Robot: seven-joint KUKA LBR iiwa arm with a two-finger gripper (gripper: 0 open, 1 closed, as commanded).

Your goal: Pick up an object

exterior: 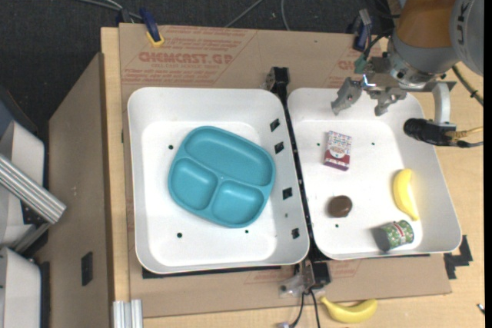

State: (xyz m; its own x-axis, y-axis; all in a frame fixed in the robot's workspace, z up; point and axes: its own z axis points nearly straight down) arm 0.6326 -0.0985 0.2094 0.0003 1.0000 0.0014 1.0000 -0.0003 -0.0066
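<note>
Two shallow white plastic bins sit side by side on the bench, and the left bin [146, 188] carries the biggest item on show, a teal three-compartment plastic plate [221, 176] lying flat in its middle. Over in the right bin [430, 165], the grey arm with its orange band [434, 0] reaches in from the right, and its two-finger gripper [365, 96] hangs spread and holding nothing above the bin's far edge. Next in size, a yellow curved banana [406, 194] lies near the right wall: soft, easily bruised, best taken across its middle. Just below the gripper, and the likeliest pick by my reckoning, a small red-and-white flat carton [338, 150] lies flat: light and stiff, so pinching its two long sides should hold. A short green-labelled can [395, 234] lies tipped at the near edge, smooth and prone to roll. Smallest, a dark brown round lump [340, 206] rests near the middle, probably slippery.
</note>
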